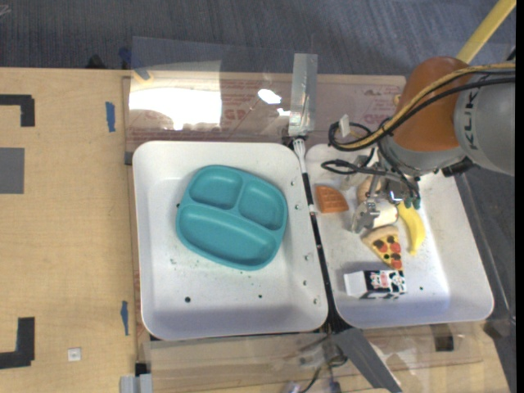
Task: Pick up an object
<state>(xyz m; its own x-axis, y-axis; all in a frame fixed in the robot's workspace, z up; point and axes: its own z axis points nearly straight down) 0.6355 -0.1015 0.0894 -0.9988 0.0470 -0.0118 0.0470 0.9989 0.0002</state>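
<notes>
In the camera view, the arm reached in from three o'clock and hung over the right bin, its gripper pointed down into the upper middle of that bin. The fingers looked set slightly apart, with a small pale item just under their tips; whether they pinched it or merely touched it could not be told, so I would not call anything held.

The likely targets all lay close around the tips. A banana sat just beside the gripper at three o'clock, its long axis running from twelve to six o'clock with a slight curve. A pizza slice toy lay just at five o'clock of the tips, its point aimed toward four o'clock. An orange wedge rested near at ten o'clock, against the bin's left wall. A black-and-white carton lay further off at six o'clock, long axis nine to three.

The banana and pizza slice were nearest, so a short descent would probably decide which, if either, got caught. Crowding was the risk: the fingers could straddle two things and close on neither.

The left bin carried a teal divided plate, well apart from the gripper at nine o'clock.
</notes>
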